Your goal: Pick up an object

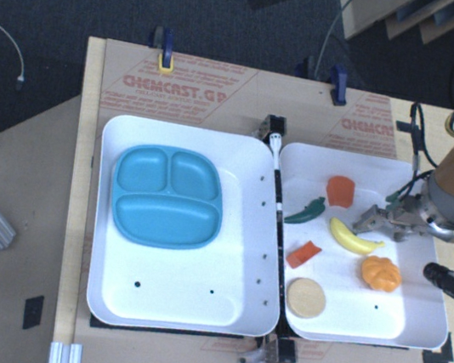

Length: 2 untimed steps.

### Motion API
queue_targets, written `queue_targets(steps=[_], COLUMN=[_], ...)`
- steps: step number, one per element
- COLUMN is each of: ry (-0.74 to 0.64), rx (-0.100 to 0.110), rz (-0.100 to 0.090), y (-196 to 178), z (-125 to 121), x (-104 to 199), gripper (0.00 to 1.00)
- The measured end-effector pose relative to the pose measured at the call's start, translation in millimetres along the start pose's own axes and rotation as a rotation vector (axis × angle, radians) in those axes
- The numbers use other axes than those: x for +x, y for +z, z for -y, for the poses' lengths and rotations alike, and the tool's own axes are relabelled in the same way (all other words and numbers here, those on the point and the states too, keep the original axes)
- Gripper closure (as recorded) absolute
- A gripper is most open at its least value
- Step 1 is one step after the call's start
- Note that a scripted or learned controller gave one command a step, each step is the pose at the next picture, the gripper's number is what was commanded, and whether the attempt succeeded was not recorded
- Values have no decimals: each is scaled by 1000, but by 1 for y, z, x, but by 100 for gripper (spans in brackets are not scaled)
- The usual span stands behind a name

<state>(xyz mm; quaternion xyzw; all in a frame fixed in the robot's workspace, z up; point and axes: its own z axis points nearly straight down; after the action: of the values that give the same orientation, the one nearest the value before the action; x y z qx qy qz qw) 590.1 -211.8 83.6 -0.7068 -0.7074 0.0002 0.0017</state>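
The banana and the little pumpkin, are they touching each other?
Apart. The camera view shows a strip of white bin floor between the banana and the pumpkin.

The bench (78, 195) fills the middle of the frame, a brown board with red lettering along its upper edge, where two blue clamps (165, 44) grip it at upper left and upper centre. Directly on it lie two shallow white bins side by side, touching along a seam down the centre of the frame. The left bin (230, 263) sits at centre left and the right bin (410, 323) at centre right, its right corner jutting just past the board's lower right edge.
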Motion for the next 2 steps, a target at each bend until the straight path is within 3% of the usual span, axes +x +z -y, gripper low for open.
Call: queue_targets(steps=[1, 2], ry=[0, 0], rx=[-3, -8], rz=[2, 5], y=[-12, -55], z=[0, -4], x=[0, -4], gripper=[100, 100])
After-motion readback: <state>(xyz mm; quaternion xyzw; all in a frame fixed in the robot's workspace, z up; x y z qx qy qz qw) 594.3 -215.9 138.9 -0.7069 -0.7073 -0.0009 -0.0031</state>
